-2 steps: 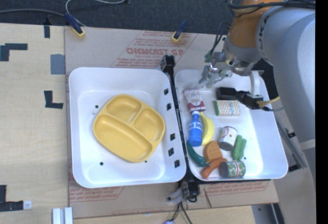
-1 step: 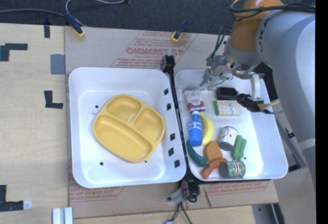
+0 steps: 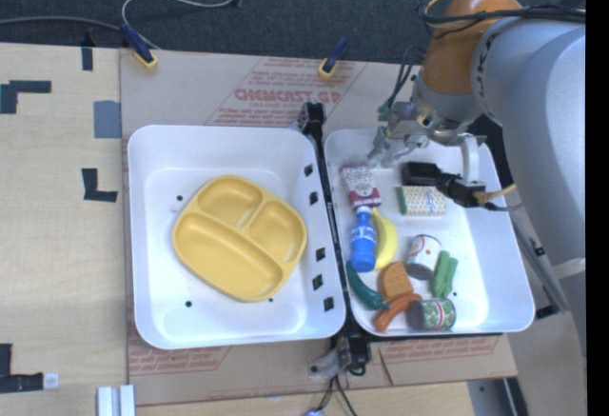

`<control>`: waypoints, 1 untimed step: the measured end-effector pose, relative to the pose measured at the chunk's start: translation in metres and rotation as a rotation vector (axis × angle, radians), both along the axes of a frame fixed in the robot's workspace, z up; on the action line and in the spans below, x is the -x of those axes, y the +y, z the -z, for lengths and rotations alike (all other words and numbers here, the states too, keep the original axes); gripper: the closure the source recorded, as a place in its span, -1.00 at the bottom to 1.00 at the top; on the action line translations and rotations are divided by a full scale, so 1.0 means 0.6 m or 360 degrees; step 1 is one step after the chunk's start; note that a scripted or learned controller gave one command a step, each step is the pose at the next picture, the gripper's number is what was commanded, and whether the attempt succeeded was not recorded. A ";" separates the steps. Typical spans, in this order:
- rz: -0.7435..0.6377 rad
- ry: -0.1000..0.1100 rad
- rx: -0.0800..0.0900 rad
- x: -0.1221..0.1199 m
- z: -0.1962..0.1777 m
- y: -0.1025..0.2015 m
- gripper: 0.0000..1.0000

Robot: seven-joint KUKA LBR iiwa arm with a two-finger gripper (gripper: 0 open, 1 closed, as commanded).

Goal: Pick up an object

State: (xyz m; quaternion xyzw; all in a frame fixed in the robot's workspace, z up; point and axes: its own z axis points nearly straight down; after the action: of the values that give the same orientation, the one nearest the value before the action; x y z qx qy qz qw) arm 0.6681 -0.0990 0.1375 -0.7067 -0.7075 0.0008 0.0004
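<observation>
While the yellow tray (image 3: 242, 236) sits in my left bin (image 3: 152, 243), the blue bottle (image 3: 363, 243) lies in the right bin (image 3: 495, 262); my gripper (image 3: 387, 146) hangs above its far edge, gripping nothing I can see.

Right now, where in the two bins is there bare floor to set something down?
Left bin: bare floor around the yellow divided plate, widest along its near and left edges. Right bin: crowded; a small bare patch between the green-striped box and the right wall.
</observation>
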 end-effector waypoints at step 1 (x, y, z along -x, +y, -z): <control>0.0000 -0.0001 0.0001 0.000 -0.001 -0.010 1.00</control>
State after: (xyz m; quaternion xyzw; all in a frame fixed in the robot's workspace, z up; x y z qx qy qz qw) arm 0.6681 -0.1052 0.1379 -0.7066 -0.7076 0.0006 -0.0001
